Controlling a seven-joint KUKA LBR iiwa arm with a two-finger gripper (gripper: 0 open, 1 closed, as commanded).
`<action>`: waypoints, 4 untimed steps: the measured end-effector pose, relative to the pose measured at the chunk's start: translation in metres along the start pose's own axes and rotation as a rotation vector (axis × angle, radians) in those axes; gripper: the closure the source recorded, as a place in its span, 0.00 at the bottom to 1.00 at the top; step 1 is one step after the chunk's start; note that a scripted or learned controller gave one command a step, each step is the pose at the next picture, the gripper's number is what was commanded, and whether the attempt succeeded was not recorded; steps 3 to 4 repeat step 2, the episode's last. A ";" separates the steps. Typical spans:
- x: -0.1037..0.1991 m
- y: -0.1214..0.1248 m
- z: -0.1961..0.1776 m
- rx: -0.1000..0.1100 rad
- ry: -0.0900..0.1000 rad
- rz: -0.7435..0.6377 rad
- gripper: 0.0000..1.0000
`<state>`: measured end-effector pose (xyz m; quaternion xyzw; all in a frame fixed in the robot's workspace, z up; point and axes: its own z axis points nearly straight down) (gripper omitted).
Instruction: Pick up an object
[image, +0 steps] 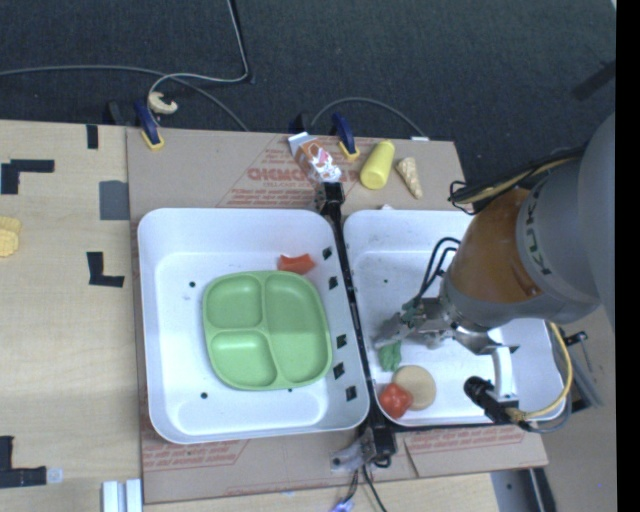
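Green, the small leafy plastic piece (389, 353) sits just under your two-finger gripper (402, 327), whose state you cannot tell. Beside it below lie a tan round disc (417, 385) and a red tomato-like toy (394, 401); descending off-centre risks nudging those or missing.

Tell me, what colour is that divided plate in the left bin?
Light green plate, in the camera view.

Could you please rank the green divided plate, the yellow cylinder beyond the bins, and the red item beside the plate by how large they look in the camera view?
1. green divided plate, by far the largest
2. yellow cylinder
3. red item, only slightly smaller than the cylinder, so this last ordering is unsure
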<state>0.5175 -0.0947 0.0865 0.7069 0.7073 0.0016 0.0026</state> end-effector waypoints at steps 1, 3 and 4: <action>-0.001 0.000 -0.010 0.000 -0.001 0.000 1.00; 0.070 0.024 -0.098 0.006 0.002 -0.002 1.00; 0.070 0.024 -0.098 0.006 0.002 -0.002 1.00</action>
